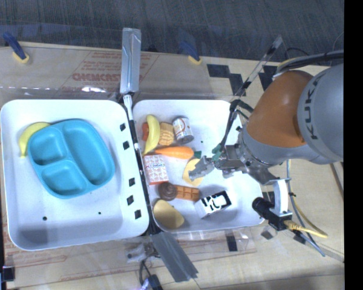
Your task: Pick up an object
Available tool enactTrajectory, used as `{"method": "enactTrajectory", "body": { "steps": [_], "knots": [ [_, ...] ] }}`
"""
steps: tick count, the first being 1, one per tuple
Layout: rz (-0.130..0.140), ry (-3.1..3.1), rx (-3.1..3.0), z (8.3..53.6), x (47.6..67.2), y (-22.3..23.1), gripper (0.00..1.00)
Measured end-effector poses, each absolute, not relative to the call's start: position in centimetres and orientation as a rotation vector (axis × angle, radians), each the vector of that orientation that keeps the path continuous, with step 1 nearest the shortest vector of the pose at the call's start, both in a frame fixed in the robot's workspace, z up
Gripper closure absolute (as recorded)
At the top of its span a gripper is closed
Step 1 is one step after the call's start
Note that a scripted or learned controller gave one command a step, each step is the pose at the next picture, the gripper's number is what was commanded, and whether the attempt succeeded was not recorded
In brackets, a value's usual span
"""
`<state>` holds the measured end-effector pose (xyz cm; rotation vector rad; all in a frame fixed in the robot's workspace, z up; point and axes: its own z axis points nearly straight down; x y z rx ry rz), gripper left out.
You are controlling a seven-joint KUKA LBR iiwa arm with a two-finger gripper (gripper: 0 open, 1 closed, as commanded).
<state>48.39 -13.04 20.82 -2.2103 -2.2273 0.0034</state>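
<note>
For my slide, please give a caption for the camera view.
The pincer hovers over toy food in the right bin; a blue tray lies in the left bin.

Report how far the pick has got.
Done: the arm has reached into the right bin, with the gripper low beside the carrot and a yellow piece. In hand: nothing visibly; whether the gripper is closed cannot be judged. Left: grasp and lift an object. The banana, can and other toys lie in that bin.
</note>
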Motion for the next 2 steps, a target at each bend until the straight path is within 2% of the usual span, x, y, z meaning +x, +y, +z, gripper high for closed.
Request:
{"method": "enactTrajectory", "body": {
  "steps": [1,2],
  "knots": [
    [0.009,-2.263,-2.168,13.8,55.3,-10.8,0.0],
    [0.0,-2.33,-2.104,9.2,60.5,-12.8,0.0]
  ]
}}
